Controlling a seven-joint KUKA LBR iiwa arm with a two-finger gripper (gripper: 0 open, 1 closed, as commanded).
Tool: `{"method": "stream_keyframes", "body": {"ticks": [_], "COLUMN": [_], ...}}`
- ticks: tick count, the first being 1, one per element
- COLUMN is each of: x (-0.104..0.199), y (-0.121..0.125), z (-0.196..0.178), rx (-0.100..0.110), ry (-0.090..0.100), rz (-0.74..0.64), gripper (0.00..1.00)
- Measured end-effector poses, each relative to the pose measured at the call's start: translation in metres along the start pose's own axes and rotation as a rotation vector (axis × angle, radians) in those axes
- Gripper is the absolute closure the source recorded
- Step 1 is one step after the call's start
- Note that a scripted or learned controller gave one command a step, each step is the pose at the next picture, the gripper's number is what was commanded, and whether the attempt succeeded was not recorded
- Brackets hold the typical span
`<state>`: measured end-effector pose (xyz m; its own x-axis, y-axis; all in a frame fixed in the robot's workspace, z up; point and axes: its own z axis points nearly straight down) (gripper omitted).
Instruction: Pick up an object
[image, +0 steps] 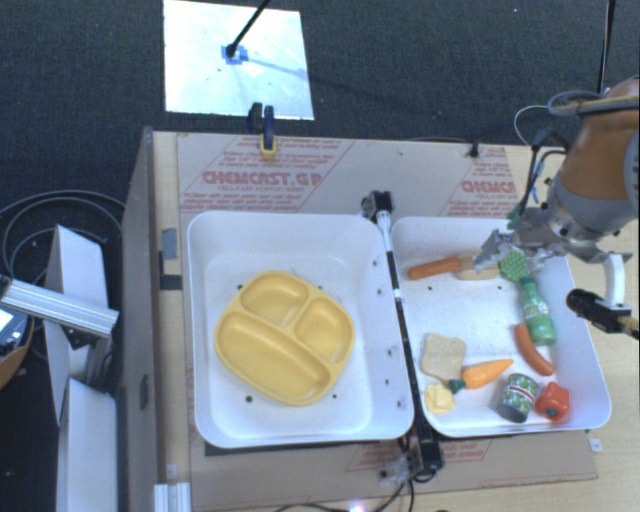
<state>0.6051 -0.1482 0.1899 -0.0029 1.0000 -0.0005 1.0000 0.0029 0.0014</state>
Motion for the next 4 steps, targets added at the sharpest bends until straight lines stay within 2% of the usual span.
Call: {"method": "stream_keyframes", "body": {"ticks": [1,2,3,4], "x": [0.01,-0.015,-0.059,-0.039], "y": [0.021,-0.025,-0.09,-0.078], "z": [0.016,0.019,0.03,0.087], "rx": [-0.001,0.0,0.001,-0.008], "ry": [0.0,-0.001,-0.001,0.004], "rz": [-0.002,0.002,0.003,-0.004], "gripper": [0.0,0.0,0.0,0.0]}}
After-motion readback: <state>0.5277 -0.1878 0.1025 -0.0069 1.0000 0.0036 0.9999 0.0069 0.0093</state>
